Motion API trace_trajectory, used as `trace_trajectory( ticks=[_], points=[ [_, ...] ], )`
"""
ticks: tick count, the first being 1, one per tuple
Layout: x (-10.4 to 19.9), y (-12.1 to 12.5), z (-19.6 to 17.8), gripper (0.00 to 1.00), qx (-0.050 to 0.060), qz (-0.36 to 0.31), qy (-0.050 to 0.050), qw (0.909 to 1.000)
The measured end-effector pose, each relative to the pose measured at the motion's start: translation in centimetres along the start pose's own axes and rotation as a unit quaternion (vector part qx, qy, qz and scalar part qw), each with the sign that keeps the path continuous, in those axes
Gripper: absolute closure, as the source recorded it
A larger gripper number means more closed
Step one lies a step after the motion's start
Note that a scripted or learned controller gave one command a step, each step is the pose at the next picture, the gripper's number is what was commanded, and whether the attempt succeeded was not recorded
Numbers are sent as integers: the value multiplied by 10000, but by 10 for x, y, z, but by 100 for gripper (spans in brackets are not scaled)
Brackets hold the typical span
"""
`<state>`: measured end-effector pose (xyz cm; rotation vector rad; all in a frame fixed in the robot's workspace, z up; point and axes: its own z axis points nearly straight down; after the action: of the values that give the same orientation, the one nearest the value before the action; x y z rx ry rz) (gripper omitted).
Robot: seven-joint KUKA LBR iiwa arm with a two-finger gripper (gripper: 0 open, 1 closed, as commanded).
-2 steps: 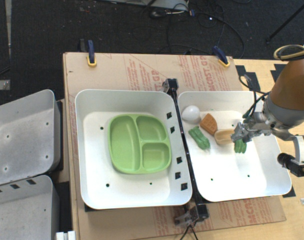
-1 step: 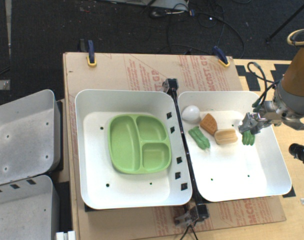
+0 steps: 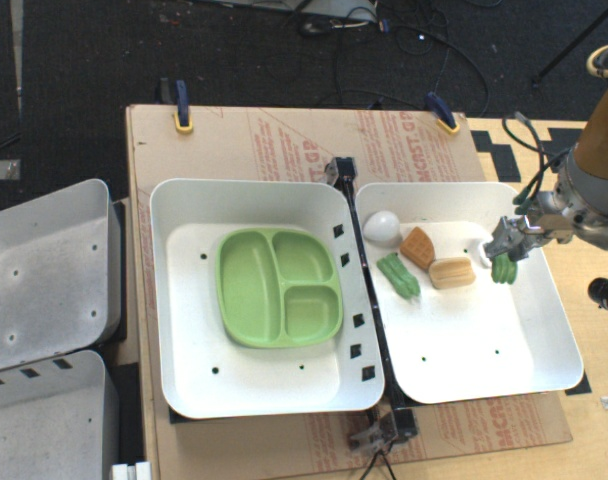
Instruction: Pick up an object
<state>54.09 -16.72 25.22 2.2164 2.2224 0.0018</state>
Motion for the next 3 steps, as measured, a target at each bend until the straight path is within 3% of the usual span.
trace_trajectory(
  ticks=[3],
  points=[
    [167,-28,9,100,23,-23,12,10000]
  ],
)
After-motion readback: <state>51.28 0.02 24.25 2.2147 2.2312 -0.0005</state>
